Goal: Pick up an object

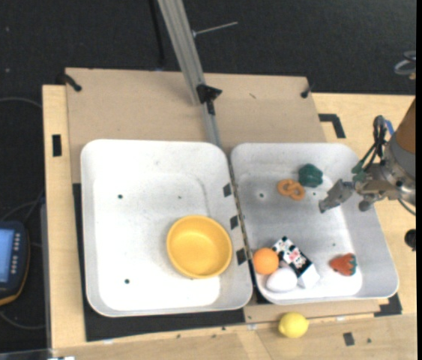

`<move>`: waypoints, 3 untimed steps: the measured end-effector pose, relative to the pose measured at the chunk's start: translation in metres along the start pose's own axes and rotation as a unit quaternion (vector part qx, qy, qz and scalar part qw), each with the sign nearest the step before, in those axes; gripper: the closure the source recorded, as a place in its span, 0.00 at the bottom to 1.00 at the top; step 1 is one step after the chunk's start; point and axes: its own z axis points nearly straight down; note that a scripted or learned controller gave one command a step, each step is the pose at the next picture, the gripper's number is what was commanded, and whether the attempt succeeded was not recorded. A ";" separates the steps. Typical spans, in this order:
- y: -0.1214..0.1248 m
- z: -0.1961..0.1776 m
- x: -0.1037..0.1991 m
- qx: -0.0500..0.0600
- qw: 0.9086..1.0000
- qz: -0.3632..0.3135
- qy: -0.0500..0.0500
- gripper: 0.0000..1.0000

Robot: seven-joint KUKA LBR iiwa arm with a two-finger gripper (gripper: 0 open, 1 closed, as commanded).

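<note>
The right-hand bin [368, 235] is being occupied by several small items: a green object [311, 175] near the far side, an orange pretzel-shaped piece [291, 190] just beside it, a red strawberry-like piece [343, 264] near the front right corner, and a cluster at the front left made up of an orange ball [264, 261], a white egg-shaped item [281, 280] and a black-and-white patterned block [294, 255], these three touching or nearly touching. A yellow bowl [199, 246] is being held in the left-hand bin [121, 178], and a yellow lemon-like item [293, 325] is lying outside the bins on the bench [158, 111]. The gripper [332, 199] is being held over the middle of the right bin, nothing being seen between its fingers; whether they are parted or closed cannot be told from this view. The pretzel-shaped piece is being judged the nearest candidate, lying just to the gripper's left in view, apart from it, with the green object beside it towards the far wall. It is being judged light, stiff and probably smooth plastic, liable to slide on the bin floor; a hold across one outer loop is being suggested. The strawberry-like piece, lying nearer the front, well apart from its neighbours, is being judged equally light and easier to enclose.
</note>
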 end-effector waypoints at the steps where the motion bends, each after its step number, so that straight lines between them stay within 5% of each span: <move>1: 0.000 0.000 0.000 0.000 1.000 0.000 0.000 0.00; 3: 0.008 0.118 0.002 0.003 1.000 0.003 -0.001 0.00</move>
